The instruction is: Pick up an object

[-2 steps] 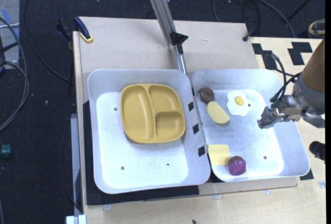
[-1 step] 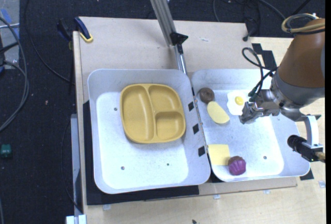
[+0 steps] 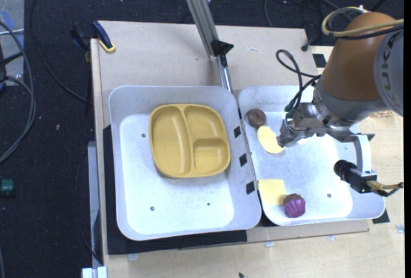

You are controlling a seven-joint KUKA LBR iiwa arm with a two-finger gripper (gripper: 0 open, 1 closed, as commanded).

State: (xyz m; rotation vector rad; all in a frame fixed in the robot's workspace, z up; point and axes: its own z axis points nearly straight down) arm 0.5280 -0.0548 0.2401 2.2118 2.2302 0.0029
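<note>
**Plastic, wood and metal**

Smooth white plastic, faintly speckled, in both bins [image 3: 128, 161]. Matt yellow plastic for the divided tray [image 3: 189, 140], well left of the fingers [image 3: 282, 139]. Pale, flat-looking yellow disc [image 3: 270, 140] right at the fingers. Ridged purple piece [image 3: 294, 205] below them. Bare light wood across the tabletop [image 3: 160, 55]. Glossy orange band [image 3: 359, 55] above grey metal wrist parts.

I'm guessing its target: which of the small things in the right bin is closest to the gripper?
The pale yellow oval piece, right beside the gripper; the brown, square yellow and purple ones lie farther off.
</note>
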